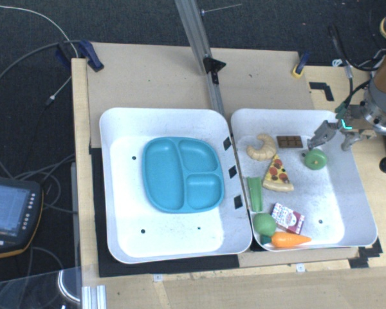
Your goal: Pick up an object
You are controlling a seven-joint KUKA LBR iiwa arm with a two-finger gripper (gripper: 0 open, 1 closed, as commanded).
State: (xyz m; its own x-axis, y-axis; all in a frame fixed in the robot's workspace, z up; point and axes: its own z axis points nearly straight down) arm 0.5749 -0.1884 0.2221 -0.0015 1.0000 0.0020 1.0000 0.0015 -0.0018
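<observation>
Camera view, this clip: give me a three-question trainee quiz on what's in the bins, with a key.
1. True or false: the blue divided plate lies in the left bin.
2. Which item lies nearest the gripper? A) carrot B) green apple C) croissant
3. Fill in: the pizza slice lies in the ____ bin.

Key: 1 true. 2 B. 3 right; it lies in the right bin, below the croissant and the chocolate bar.

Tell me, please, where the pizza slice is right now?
The pizza slice lies in the right bin, near its middle, just below the croissant and right of the green stick.
</observation>
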